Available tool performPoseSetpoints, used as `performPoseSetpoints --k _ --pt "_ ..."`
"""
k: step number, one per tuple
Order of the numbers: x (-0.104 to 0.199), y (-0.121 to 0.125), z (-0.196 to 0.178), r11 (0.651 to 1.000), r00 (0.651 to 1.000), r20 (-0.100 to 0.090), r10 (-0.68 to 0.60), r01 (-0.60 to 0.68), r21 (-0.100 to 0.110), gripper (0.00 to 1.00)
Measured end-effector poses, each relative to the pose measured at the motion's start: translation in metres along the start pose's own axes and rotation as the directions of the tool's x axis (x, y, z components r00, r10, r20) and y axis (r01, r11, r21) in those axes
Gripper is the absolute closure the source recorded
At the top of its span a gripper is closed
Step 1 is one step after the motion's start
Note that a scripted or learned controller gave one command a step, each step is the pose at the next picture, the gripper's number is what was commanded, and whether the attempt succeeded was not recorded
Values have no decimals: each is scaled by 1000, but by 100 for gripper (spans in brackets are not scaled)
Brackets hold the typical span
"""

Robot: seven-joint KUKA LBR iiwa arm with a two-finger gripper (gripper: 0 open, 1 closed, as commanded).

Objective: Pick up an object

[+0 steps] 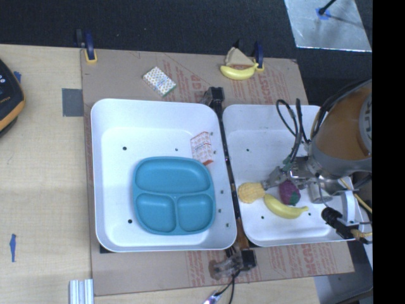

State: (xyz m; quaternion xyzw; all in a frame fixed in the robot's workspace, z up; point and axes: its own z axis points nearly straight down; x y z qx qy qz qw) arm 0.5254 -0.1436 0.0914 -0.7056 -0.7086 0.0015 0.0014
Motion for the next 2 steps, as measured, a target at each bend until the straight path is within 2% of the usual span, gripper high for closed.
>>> performPoseSetpoints --k 1,2 --pt "-1 0 -10 1000 1000 1 -3 3 1 100" --pt "65 37 -101 1000 1000 -1 -1 1 -2 100"
